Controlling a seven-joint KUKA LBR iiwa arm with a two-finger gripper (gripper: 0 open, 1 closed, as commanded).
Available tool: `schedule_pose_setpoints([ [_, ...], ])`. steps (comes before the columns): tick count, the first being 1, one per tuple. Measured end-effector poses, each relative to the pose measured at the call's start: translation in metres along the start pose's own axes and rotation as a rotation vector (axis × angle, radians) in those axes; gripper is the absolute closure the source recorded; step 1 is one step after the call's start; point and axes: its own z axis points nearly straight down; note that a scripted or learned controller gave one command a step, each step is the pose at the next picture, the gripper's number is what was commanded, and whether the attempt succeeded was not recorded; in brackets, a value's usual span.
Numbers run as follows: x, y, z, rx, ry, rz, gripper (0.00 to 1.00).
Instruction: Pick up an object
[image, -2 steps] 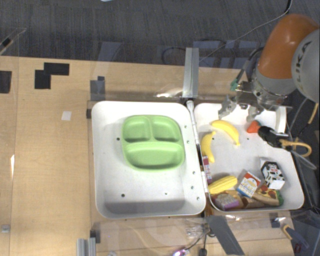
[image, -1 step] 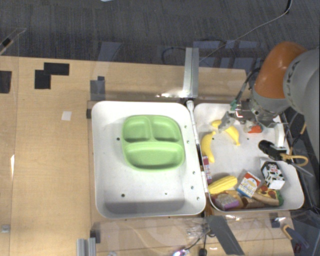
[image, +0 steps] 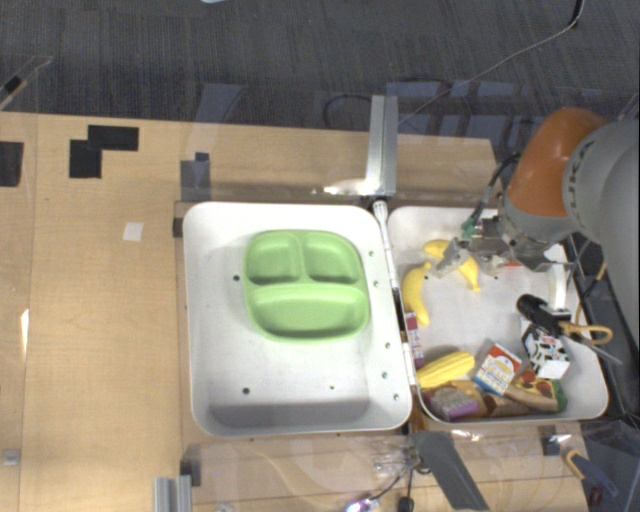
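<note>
Where gripper (image: 478, 243) meets banana (image: 452, 256), fingers unclear, arm cropped.

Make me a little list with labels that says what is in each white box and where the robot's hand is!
left bin: a green divided plate
right bin: yellow banana, toy corn, small boxes and other toys bunched along the near edge
arm: grey with an orange band, reaching in from the right
gripper: low over the far part of the right bin, by a yellow banana bunch
holding anything: cannot tell
</note>
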Motion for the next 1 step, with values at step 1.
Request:
schedule_pose_setpoints([
  [1,0.0028,0.0024,-0.0104,-0.003,0.004,-0.002,1.0],
])
